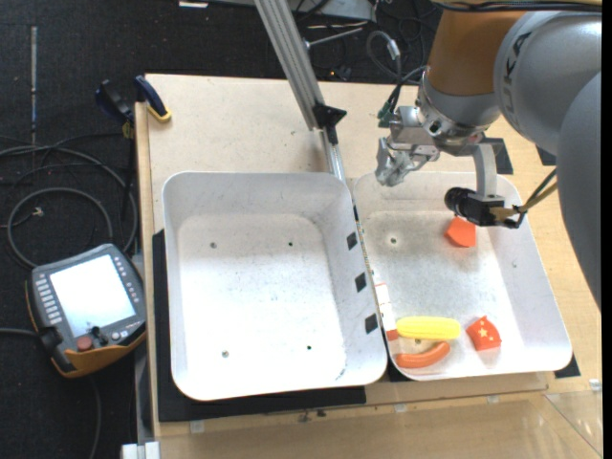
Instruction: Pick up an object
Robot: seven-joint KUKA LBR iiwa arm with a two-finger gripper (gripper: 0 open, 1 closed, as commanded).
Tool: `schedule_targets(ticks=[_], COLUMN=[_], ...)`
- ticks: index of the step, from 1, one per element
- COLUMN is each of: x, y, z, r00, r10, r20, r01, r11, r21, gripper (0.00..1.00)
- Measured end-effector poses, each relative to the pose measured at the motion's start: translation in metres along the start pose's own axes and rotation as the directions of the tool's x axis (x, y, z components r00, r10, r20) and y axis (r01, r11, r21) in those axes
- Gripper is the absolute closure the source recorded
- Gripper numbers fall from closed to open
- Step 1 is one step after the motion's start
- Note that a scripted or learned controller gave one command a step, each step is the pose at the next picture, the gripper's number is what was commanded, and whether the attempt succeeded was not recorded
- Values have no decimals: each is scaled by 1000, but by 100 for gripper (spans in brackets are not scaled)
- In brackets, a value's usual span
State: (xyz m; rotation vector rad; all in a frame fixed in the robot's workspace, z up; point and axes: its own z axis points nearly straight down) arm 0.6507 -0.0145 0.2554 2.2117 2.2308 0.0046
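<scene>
My gripper [390,174] hangs over the far left part of the right bin [521,285], near the divider between the bins, with nothing visible between its fingers. An orange block [462,233] lies in the right bin, to the right of the gripper and a little nearer the front. Along that bin's front edge lie a yellow banana-shaped piece [427,328], an orange-red curved piece [422,355] just below it, and a small red block [484,334] to their right.
The left bin [191,256] stands beside the right one. A slanted metal bar [292,51] runs from the back down to the bins' junction. A clamp [143,98] sits at the bench's back left corner; a teach pendant [86,304] lies off the bench at left.
</scene>
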Motion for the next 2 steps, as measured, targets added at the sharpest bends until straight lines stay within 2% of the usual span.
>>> schedule_targets(ticks=[2], x=[92], y=[18], z=[10], r00=[1000], r10=[2], r20=[2], r01=[-2], r11=[1000], r21=[0], gripper=[100])
